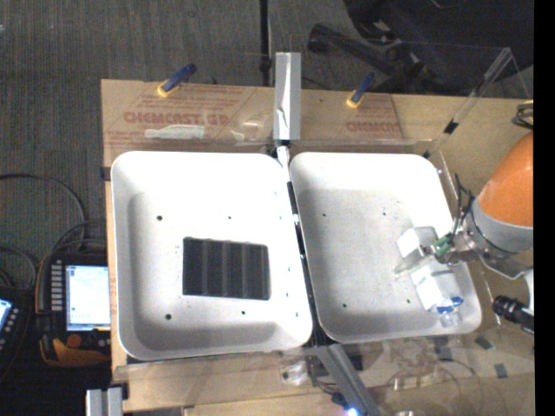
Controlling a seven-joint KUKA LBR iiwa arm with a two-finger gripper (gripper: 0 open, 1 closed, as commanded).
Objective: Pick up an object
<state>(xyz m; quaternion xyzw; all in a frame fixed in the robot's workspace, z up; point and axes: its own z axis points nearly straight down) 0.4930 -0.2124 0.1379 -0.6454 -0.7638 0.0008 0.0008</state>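
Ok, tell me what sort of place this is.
Most likely a robotics lab or test cell. Two white bins sit on a bench held by clamps, a teach pendant lies on the carpet, and a grey-and-orange arm reaches in.

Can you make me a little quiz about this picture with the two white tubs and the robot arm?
1. True or false: the flat dark ribbed rectangular mat lies in the shallow white bin on the right.
2. Which side of the picture does the grey robot arm with the orange band come in from? A) left B) right C) bottom
3. Fill in the gap: the two-finger gripper is over the ____ bin.

Key
1. False. The mat lies in the shallow white bin on the left.
2. B.
3. Right. It is near that bin's right edge, beside a small clear and white object with a blue bit.
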